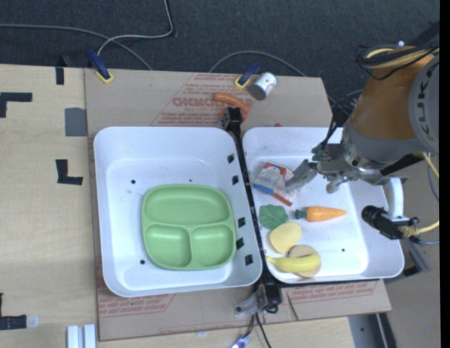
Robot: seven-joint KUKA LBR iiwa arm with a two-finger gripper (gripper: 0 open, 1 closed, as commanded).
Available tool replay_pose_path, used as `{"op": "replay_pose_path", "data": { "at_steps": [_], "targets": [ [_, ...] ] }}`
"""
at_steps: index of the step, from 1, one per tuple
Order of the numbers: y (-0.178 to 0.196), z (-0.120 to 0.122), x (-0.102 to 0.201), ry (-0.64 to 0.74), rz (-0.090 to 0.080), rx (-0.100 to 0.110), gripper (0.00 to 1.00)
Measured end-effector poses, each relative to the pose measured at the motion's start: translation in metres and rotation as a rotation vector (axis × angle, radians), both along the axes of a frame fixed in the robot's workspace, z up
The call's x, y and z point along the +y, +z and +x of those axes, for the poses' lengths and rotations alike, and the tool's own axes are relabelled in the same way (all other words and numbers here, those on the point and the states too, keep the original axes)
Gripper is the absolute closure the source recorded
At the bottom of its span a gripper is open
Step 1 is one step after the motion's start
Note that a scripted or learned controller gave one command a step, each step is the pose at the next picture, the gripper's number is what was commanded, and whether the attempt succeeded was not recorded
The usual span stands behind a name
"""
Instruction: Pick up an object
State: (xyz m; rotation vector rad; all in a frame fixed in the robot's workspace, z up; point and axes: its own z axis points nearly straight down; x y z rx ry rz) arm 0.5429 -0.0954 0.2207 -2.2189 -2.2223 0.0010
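a light wooden bench [36,216] fills the left and lower part of the frame, with dark floor across the top. black tape marks [13,101] sit on the wood at the upper left and left. a brown cardboard sheet [174,104] lies on the bench at centre, held by two blue-and-yellow clamps [100,67] along its upper edge. two white bins [112,158] rest side by side on the cardboard, touching at the middle.
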Motion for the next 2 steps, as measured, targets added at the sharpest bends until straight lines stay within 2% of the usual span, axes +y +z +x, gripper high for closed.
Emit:
{"op": "replay_pose_path", "data": {
  "at_steps": [1,2],
  "targets": [
    [-0.131,0.034,-0.037,-0.001,-0.001,-0.002,0.0],
    [-0.135,0.126,-0.013,0.001,-0.001,-0.004,0.0]
  ]
}}
